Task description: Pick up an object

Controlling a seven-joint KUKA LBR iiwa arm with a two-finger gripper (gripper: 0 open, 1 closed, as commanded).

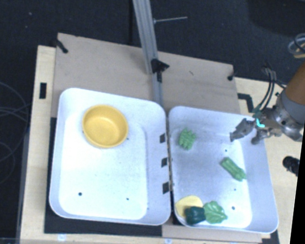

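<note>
Pale wooden bench (120, 67) on dark floor, bearing two shallow white bins. Left white plastic bin (104, 190): one round yellow bowl (105, 126) at 10 o'clock. Right white plastic bin (210, 129): knobbly green block (187, 139) at 10 o'clock; elongated green ridged piece (232, 169), lying aslant near 3 o'clock; yellow, dark teal and leafy green items clustered at 6 o'clock (202, 210). Two-finger gripper (248, 133): at 1 o'clock over right bin, fingers parted, nothing between them. Likely target, the ridged piece, lies apart from its neighbours; recommended approach is straddling its narrow width, descending squarely before closing
</note>
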